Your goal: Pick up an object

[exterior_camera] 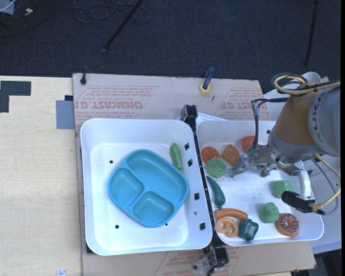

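Observation:
My gripper [242, 165] is low in the right bin [259, 241], in its upper middle, reaching in from the right. It is just right of a green textured ball [216, 167] and below an orange-brown block [230, 153]. An orange-red round piece [209, 153] lies left of the block, and a red piece [249, 143] shows partly behind the wrist. I see nothing held in the gripper.
The right bin also holds a dark green cucumber [217, 192], an orange sausage [230, 214], a pretzel [227, 228], a dark green pepper [248, 230], two green lumps [269, 212] [282, 187] and a doughnut [287, 225]. In the left bin [98, 223] lie a blue divided plate [148, 187] and a green pickle [176, 155].

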`<state>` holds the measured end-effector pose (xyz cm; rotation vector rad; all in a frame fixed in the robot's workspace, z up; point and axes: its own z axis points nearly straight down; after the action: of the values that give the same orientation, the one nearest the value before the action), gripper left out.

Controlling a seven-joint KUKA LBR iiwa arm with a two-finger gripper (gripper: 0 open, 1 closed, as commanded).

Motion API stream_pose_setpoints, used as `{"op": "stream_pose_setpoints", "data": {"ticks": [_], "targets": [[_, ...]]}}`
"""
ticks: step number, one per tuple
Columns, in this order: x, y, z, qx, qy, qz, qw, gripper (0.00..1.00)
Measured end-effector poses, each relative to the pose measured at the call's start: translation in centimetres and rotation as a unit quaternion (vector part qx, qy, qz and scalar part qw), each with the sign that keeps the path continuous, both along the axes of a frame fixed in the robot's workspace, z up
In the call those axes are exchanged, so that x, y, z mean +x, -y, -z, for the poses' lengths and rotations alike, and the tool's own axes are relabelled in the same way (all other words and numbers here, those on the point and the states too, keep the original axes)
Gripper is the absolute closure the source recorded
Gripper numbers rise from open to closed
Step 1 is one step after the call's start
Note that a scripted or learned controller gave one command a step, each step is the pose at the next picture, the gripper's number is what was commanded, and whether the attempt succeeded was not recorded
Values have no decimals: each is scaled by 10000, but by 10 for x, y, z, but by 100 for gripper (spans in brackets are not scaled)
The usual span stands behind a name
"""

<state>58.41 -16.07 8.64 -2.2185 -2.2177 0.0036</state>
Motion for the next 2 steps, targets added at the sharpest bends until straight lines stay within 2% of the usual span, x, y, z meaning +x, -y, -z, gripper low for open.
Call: {"op": "stream_pose_setpoints", "data": {"ticks": [1, 2], "targets": [[0, 1, -11, 4, -4, 15, 10000, 100], [-6, -6, -59, -5, 20, -10, 10000, 100]]}}
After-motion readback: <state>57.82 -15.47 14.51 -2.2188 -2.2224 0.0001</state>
